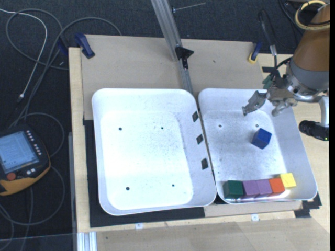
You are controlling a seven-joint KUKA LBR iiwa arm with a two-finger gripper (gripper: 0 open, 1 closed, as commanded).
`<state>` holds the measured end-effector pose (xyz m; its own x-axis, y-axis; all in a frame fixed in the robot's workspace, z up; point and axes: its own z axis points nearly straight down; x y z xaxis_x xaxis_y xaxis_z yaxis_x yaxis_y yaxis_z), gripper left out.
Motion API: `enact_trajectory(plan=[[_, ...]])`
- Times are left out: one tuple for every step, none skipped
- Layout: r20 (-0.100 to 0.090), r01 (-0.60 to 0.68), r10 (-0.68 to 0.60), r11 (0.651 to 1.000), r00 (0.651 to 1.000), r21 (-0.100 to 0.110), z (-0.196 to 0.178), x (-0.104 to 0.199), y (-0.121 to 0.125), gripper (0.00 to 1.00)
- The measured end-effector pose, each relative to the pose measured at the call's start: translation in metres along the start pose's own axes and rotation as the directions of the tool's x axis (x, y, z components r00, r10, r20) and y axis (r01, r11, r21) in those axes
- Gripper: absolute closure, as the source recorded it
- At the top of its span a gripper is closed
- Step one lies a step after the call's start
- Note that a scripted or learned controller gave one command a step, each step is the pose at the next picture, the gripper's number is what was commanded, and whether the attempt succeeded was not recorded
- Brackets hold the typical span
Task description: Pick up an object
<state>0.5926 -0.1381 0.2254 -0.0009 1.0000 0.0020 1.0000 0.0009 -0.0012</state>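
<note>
So going left to right: the left bin (146, 150) sat on the table (131, 61) with nothing but some dark speckles on its floor. Right beside it, touching along the middle, was the right bin (225, 140), and that's where all the stuff was. A blue cube (261, 138) sat by itself around the middle of the right bin, turned so one corner pointed toward the bin's near edge; being a cube, it had no real long axis. Along the right bin's near edge there was a row of blocks touching each other: green block (234, 188), purple block (256, 187), orange block (276, 184), yellow block (288, 180), the row running lengthwise along that edge. The hand (266, 104) hung over the far part of the right bin, up and a bit past the blue cube, fingers spread apart and nothing between them.
</note>
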Motion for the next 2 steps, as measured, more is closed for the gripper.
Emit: enact_trajectory(plan=[[0.000,-0.005,0.005,1.000,1.000,0.010,0.106,-0.038,-0.056,0.00],[0.005,0.001,-0.001,1.000,1.000,-0.007,0.126,-0.073,0.020,0.00]])
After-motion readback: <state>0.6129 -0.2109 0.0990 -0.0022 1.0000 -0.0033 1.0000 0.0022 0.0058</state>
